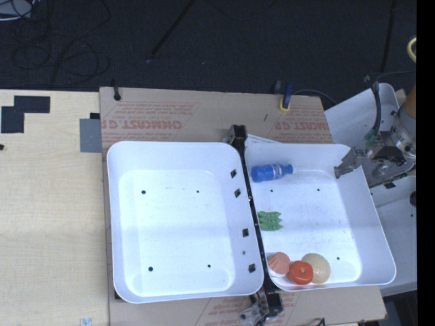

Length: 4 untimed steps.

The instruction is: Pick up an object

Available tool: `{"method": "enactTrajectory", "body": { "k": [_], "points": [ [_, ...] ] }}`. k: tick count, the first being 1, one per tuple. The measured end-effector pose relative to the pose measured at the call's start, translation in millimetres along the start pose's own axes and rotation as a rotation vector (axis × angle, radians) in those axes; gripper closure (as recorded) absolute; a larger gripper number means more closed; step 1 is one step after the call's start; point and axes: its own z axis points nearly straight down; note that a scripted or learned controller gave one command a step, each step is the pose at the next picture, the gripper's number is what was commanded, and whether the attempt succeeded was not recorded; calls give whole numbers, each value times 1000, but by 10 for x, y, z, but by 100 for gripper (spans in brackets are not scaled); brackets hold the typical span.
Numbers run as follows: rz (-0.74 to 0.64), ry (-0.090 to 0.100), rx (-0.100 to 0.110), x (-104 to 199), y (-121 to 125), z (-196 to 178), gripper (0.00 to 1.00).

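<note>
The round red plastic cap [300,272] crowded its neighbours; your jaws [348,163], state unclear, risked a fouled grasp.

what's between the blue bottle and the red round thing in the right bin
In the camera view, a small green object lies on the bin floor between the blue bottle and the red round object, nearer the divider side.

Two bins side by side on the table [54,202]

Right bin [367,223] holds a bottle [271,172] at back, bean pods [269,221] mid-left, and three round pieces [299,269] in front.
</note>
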Motion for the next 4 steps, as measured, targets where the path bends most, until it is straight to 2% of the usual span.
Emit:
{"method": "enactTrajectory", "body": {
  "k": [1, 2, 3, 4],
  "points": [
    [-2, 0, 0, -4, 1, -99, 100],
    [-1, -4, -10, -67, -280, -1252, 100],
    [1, -1, -2, -67, -797, -1472, 100],
    [0, 1, 1, -59, -1038, -1493, 100]
  ]
}}
